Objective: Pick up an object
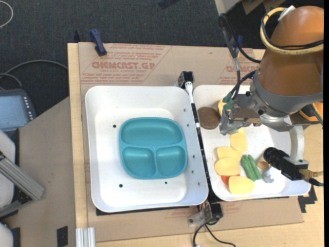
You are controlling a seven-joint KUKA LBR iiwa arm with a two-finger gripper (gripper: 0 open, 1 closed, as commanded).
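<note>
My gripper [226, 126] hangs over the back left part of the right bin [288, 189], just right of a brown round disc [208, 118]. Several yellow food pieces [227, 166] lie in a cluster in front of the gripper, the nearest one [238, 140] right below it. A green bean-like piece [250, 167] rests among them, and a small red piece [224, 179] peeks out at the cluster's left. Another yellow bit [222, 106] shows behind the gripper. Nothing is seen held.
The left bin [97, 138] holds a teal divided plate [152, 147]. A raised rim [197, 133] separates the two bins. The arm's grey and orange body [293, 60] covers the back right of the right bin.
</note>
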